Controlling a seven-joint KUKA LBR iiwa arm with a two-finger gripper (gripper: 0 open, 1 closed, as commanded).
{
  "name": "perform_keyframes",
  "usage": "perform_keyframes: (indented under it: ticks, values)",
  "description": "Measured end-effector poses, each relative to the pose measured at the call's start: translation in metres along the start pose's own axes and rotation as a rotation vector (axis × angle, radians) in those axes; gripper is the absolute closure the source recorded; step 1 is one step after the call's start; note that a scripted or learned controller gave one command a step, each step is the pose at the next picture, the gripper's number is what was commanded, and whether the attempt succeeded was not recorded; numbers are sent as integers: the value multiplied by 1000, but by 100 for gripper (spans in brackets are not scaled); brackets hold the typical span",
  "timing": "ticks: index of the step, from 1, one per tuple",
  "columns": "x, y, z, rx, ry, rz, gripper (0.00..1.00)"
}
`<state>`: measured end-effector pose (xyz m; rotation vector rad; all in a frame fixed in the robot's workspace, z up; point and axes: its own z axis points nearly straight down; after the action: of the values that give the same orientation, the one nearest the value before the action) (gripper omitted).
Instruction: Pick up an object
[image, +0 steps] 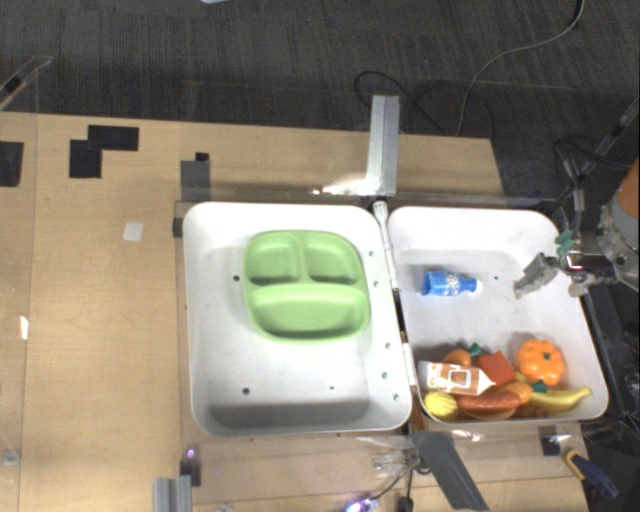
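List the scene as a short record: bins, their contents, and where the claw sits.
left bin: holds a green divided plate
right bin: blue bottle lying alone near the middle; toy food heaped along the near edge
heap: orange pumpkin, yellow banana, small carton, other pieces
claw: over the right bin's right side, apart from the bottle and the heap
held: nothing seen between its fingers

Both white bins (215, 400) look like smooth moulded plastic with a soft sheen — light pools near the left bin's far edge. The green divided plate (305, 283) is matt plastic. The blue bottle (447, 284) looks plastic too, slightly glossy. The toy foods at the right bin's near edge — the orange pumpkin (540, 361) among them — shine like plastic. The bench (90, 330) is pale wood-look board, smooth; the floor beyond looks like dark carpet.
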<state>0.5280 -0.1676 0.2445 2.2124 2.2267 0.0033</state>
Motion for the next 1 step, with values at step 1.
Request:
perform_keyframes:
  ticks: [1]
  values:
    - [36,67,82,0,0,-124,0]
